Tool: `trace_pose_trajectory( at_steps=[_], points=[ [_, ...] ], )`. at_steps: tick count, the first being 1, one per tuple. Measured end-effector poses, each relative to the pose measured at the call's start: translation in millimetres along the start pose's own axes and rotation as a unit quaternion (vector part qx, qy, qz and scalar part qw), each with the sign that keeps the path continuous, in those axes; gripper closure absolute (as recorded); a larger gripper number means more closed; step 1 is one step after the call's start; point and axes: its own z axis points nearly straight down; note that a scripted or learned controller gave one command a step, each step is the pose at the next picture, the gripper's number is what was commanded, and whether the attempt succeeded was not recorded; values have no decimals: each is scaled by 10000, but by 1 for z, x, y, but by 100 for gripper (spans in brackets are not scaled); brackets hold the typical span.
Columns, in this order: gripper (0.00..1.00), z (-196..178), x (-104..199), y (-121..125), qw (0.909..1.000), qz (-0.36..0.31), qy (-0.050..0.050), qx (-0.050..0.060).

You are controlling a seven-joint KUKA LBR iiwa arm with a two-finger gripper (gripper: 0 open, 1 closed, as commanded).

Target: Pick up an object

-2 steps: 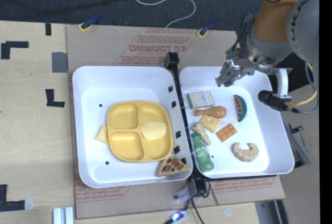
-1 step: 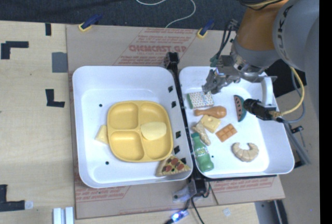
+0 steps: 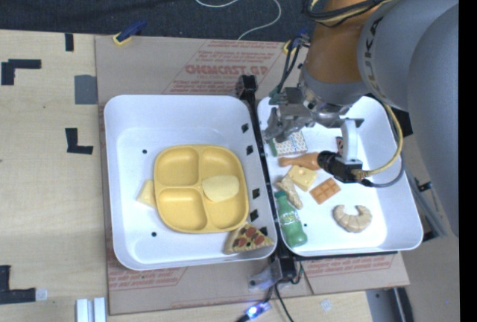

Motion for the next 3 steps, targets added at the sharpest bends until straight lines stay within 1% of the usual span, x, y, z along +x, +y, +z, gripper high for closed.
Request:
trace_pose_trajectory(
  at_steps=[1,2,3],
  points=[
    [100,4,49,-5,10000,0,-2,-2],
    [100,-15,108,-24,10000,-11,3,-12],
    [100,-11,111,-31,10000,20,-12,1]
  ],
)
